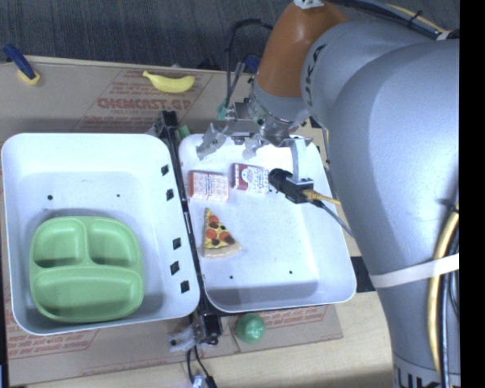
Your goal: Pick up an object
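Note:
In the right bin (323,273) lie two small red-and-white cartons, one (208,185) to the left and one (249,177) just right of it, and a pizza-slice toy (217,234) nearer the front. My gripper (230,138) hangs over the bin's far left corner, just beyond the cartons, with its fingers (212,141) spread apart and nothing between them. The grey arm with its orange band (295,35) comes in from the right and covers the bin's far right part.
The left bin (81,168) holds a green divided tray (86,269). A yellow banana (170,80) lies on the cardboard behind the bins. A green ball (249,327) sits in front of the right bin. A black divider (178,208) runs between the bins.

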